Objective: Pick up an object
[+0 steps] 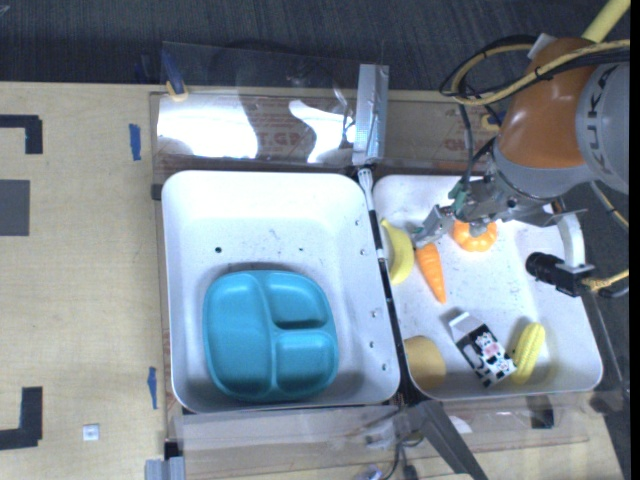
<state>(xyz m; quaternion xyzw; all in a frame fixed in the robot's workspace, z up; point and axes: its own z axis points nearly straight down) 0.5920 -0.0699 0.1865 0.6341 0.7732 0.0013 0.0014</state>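
Observation:
The right bin [560,298] holds several toy items. A yellow banana [400,253] lies against its left wall, with an orange carrot [432,271] just right of it. A small orange fruit [475,236] sits near the back. A tan potato [424,360], a black-and-white box [485,353] and a yellow corn cob [528,351] lie along the front. My gripper [452,213] hangs low over the back of this bin, above the carrot's top end and just left of the orange fruit. Nothing is visibly held in it.
The left bin [200,203] holds a blue divided plate [270,330] at its front. A metal divider [370,118] stands behind the wall between the bins. Cables [490,68] loop above the arm, and a black fitting [550,268] juts over the right bin's right side.

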